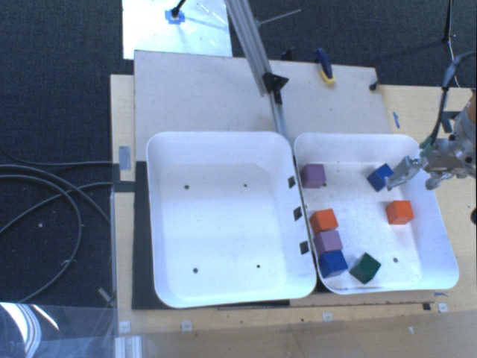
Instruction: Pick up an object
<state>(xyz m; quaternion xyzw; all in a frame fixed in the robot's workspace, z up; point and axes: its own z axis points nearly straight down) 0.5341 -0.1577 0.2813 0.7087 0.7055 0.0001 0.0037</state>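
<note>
The tool (pixel 408 168) reaches low from the right beside a blue cube (pixel 379 177); grip indiscernible.

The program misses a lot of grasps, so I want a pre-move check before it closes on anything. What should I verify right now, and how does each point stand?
1. Gripper over the right bin: ok, it sits near the bin's upper right.
2. A target close by: ok, the blue cube lies just beside the fingertips.
3. Cube between the fingers: not ok, it appears off to their side, not enclosed.
4. Room around the target: ok, the purple cube and the orange cube stand apart from it.
5. Finger opening: cannot tell at this size.
6. Gripper height above the bin floor: cannot tell from the slanted view.
</note>
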